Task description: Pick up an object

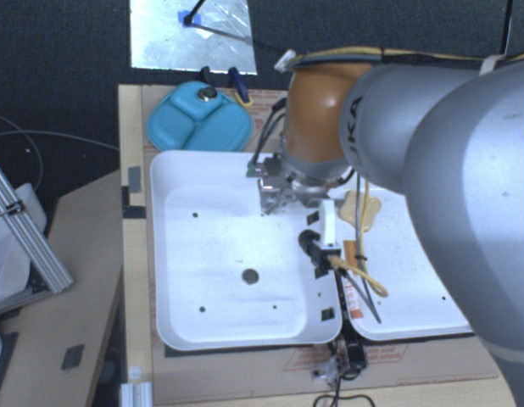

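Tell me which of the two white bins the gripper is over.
The bin on the view's left: the gripper hangs above its far right corner. The other bin lies beneath the arm.

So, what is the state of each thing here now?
claw, over the left bin's far right part.
tan piece, lying flat in the right bin.
blue case, lying behind the left bin.
dark disc, flat on the left bin's floor.

Shallow white left bin [186, 253]: smooth plastic, faint sheen. Just behind the bin, teal moulded container [198, 119]: glossy plastic. Further behind the bin, crinkled silver sheet [190, 24]: foil-like, reflective. Grey arm shell [448, 142]: smooth, satin; its orange band [317, 108] glossy
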### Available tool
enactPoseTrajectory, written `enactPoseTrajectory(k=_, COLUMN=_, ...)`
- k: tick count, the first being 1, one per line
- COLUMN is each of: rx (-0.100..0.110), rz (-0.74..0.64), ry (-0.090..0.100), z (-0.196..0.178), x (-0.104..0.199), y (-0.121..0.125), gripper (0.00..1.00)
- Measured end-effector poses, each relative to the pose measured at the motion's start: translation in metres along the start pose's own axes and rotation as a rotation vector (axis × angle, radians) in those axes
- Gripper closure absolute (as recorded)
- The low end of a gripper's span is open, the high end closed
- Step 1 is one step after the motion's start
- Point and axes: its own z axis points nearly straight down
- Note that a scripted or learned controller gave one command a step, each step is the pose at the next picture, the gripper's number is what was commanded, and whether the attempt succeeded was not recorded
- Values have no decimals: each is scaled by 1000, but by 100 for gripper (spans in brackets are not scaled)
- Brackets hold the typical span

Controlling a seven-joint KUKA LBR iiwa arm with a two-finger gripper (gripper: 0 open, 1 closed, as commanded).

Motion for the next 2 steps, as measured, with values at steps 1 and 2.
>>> enactPoseTrajectory(k=1, rx=-5, rz=-1, ry=3, z=-16, x=2, y=0, gripper=100)
enactPoseTrajectory(k=2, rx=-8, rz=-1, ry=2, z=-51, x=-33, y=35, gripper=100)
